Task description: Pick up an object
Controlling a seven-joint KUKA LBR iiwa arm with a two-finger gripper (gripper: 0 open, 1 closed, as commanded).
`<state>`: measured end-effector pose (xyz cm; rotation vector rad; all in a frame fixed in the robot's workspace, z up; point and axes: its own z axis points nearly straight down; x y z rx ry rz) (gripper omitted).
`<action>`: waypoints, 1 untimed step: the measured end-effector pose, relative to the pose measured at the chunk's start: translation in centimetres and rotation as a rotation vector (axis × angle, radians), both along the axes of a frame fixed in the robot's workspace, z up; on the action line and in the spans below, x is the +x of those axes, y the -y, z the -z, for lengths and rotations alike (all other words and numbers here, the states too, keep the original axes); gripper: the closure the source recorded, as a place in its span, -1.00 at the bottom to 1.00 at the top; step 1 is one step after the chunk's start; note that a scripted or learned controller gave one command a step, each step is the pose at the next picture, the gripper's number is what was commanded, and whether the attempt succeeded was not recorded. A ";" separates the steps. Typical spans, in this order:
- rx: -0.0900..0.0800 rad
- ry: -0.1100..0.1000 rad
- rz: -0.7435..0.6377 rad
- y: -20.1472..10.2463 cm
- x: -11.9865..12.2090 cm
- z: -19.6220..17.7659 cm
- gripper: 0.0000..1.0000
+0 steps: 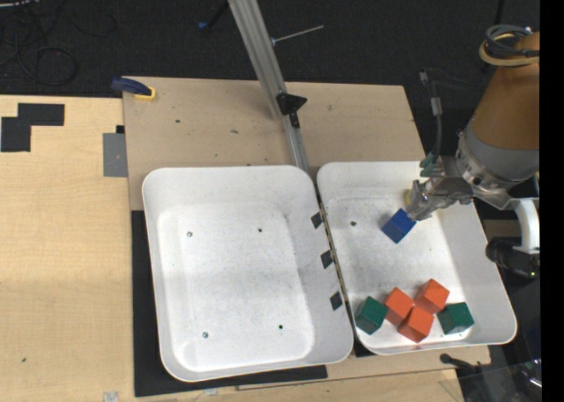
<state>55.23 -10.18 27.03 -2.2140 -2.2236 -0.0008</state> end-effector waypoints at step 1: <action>0.000 -0.002 0.000 -5.0 0.2 0.2 1.00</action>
